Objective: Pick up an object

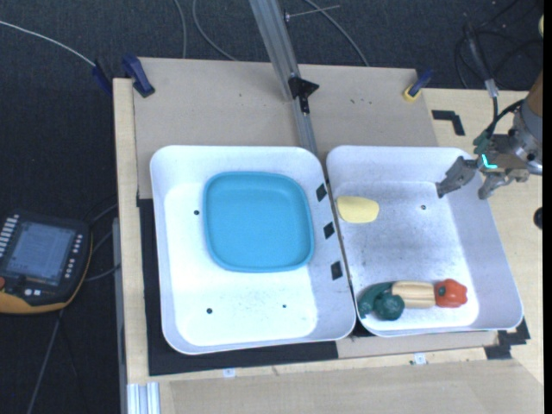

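A pale tan wooden bench (224, 102) stood on dark carpeted floor (52, 24). Thin grey cables (185, 11) looped beyond it; left of it lay what seemed a handheld control pendant (39, 261).

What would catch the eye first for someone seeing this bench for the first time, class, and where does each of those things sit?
The big blue plate stands out most, lying flat in the middle of the left bin. In the right bin, a pale yellow object sits near the left wall, and a green, tan and red cluster of toys lies along the front edge. The gripper hangs over that bin's far right corner, fingers spread with nothing between them.
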You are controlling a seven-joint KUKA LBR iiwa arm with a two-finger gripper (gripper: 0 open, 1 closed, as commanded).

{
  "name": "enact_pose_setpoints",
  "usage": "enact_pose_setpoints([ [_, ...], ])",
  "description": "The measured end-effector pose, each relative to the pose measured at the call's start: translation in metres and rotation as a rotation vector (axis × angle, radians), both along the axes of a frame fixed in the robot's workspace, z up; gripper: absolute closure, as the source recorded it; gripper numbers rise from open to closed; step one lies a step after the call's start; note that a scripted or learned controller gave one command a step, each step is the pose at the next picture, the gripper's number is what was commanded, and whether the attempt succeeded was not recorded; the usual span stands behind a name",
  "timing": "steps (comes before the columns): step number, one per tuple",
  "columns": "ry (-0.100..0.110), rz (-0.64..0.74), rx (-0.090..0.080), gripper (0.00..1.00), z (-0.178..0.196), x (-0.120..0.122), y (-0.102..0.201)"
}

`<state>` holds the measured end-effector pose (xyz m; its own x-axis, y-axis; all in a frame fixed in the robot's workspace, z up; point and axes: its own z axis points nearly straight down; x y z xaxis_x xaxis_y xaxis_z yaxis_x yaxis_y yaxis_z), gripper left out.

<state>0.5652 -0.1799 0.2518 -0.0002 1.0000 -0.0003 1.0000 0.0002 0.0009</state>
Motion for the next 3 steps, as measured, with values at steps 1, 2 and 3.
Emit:
enact_pose_setpoints([
  [1,0.0,0.0,0.0,0.0,0.0,0.0,0.0],
  [2,0.005,-0.001,0.001,0.0,-0.052,-0.009,-0.005],
  [3,0.005,-0.001,0.001,0.0,-0.099,-0.017,-0.011],
])
